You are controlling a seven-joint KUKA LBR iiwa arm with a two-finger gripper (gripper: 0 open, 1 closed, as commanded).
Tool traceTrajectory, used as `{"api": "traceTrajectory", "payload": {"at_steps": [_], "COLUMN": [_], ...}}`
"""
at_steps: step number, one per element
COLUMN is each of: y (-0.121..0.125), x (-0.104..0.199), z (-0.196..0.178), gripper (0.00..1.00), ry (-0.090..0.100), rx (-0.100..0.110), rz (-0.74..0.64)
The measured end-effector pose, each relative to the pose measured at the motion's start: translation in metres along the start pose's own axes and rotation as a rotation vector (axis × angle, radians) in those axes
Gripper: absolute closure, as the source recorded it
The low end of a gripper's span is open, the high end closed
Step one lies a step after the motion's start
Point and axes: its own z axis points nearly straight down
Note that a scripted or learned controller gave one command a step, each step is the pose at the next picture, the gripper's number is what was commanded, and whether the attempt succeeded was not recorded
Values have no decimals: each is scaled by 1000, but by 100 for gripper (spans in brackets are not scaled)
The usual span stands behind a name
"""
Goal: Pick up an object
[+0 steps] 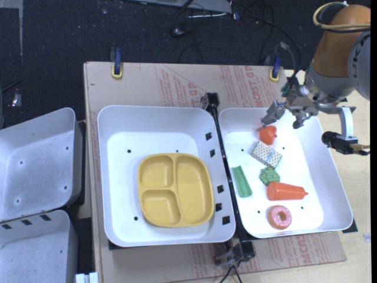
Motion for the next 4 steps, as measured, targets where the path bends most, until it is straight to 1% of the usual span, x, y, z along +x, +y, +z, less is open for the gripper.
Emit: {"api": "traceTrajectory", "payload": {"at_steps": [1,2,3,4], "y": [3,-4,-9,-9], "x": [0,-7,-6,-5], "z": [-8,48,92,116], "gripper": [0,0,0,0], "ry": [-2,-2,-1,-2], "rx": [-13,-7,-8,-10], "rz": [-2,1,0,0]}}
